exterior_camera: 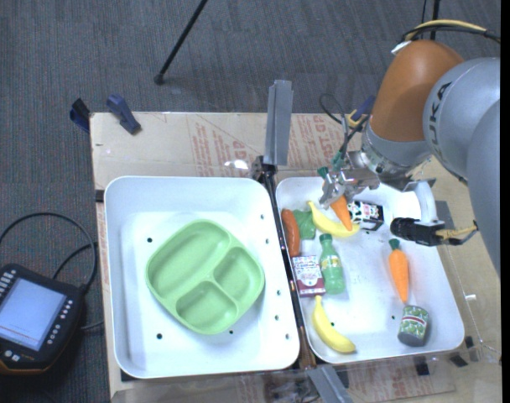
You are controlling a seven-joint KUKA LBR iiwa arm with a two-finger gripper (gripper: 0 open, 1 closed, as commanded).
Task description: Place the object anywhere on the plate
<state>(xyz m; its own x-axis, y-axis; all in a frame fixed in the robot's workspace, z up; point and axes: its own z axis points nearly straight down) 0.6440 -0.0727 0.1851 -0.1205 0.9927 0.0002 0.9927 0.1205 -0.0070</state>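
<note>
While my claw [339,190] hangs over the right bin [444,300], well right of the plate [206,277], I can't tell if it grips anything. A small carrot [342,212] sits right under it. Plate bare, so the placing is all left to do.
</note>
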